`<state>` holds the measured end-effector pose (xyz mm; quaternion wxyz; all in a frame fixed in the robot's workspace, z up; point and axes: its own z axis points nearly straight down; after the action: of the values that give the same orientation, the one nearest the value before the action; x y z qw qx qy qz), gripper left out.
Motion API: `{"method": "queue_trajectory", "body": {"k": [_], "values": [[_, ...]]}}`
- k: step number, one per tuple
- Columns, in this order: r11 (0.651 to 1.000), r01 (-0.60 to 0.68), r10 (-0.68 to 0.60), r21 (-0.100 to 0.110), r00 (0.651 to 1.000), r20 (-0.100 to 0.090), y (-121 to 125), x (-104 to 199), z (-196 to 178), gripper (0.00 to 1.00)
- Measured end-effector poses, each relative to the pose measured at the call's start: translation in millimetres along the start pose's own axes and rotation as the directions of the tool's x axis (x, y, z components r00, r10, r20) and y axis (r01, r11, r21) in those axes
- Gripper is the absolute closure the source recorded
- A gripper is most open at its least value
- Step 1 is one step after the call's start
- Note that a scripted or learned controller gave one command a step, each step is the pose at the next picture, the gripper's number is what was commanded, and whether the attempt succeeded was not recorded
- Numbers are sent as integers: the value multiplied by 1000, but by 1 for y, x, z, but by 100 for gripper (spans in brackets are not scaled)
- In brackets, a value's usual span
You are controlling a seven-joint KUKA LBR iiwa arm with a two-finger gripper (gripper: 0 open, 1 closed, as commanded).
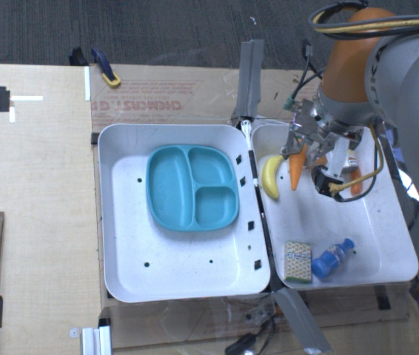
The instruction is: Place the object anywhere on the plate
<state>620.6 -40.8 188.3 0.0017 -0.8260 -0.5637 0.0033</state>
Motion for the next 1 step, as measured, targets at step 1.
{"method": "queue_trajectory", "body": {"k": [1], "values": [[993, -114, 114, 0, 993, 0, -25, 28, 0, 100]]}}
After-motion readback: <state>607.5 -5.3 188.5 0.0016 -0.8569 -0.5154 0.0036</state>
